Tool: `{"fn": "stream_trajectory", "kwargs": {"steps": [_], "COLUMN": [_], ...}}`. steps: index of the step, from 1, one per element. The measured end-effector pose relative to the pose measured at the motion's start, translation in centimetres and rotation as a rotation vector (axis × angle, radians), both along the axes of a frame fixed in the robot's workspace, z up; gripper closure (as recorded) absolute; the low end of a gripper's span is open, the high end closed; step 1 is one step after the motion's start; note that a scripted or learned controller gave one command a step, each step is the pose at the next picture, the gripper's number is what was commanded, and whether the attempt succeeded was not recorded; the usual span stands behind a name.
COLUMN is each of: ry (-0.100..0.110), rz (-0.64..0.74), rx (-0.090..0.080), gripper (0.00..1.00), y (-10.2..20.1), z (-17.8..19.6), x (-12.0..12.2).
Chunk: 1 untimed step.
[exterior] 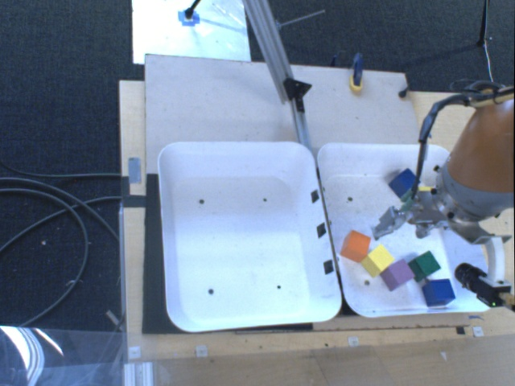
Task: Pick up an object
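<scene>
My claw [392, 221], whose grip state I cannot tell, hangs in the right bin [354, 185] just above and right of the orange cube [355, 245], with yellow [376, 260], purple [397, 274] and green [424, 264] cubes close by and a blue cube [403, 182] behind.

The arm [483, 155] runs off the picture's right edge, its wrist covers the right bin's [354, 185] right rim and part of the upper blue cube [401, 182], the gripper's [389, 222] finger state is too blurred to read, and the lower blue cube [438, 293] sits partly behind the black fitting [475, 281].
</scene>
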<state>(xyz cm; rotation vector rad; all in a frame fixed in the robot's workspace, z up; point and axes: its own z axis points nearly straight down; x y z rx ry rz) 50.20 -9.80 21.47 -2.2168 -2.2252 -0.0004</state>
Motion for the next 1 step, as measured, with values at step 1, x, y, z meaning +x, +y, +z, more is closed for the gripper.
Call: {"fn": "stream_trajectory", "kwargs": {"steps": [1], "ry": [0.003], "rz": [0.005], "rx": [-0.001], "gripper": [0.00], "y": [1.54], "z": [-9.46], "x": [7.38]}}
